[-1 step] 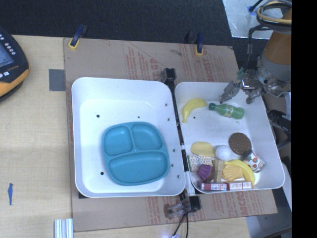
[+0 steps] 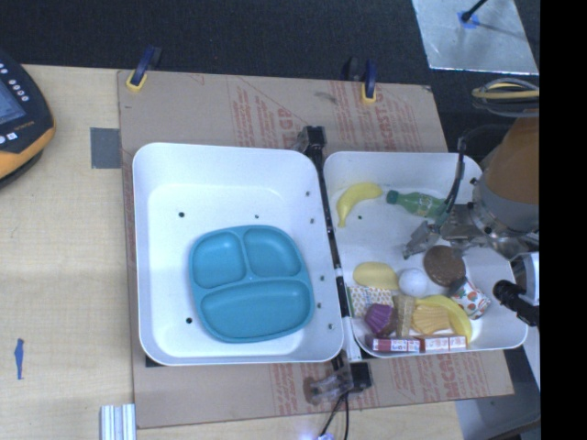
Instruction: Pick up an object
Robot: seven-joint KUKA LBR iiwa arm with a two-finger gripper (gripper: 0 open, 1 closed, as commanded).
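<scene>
A blue tray [image 2: 249, 282] sits in the left bin [image 2: 156, 177], while at centre right the gripper [image 2: 440, 238] hangs over the right bin's [image 2: 362, 165] clutter beside a brown disc [image 2: 444, 265], nothing lifted yet.

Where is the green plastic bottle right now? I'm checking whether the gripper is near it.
In the camera view, the green plastic bottle lies near the far edge of the right white bin, right of the yellow banana, beside the gripper.

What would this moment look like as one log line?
gripper: over right bin, near green bottle | holding: nothing seen | left bin: blue divided plate
</scene>
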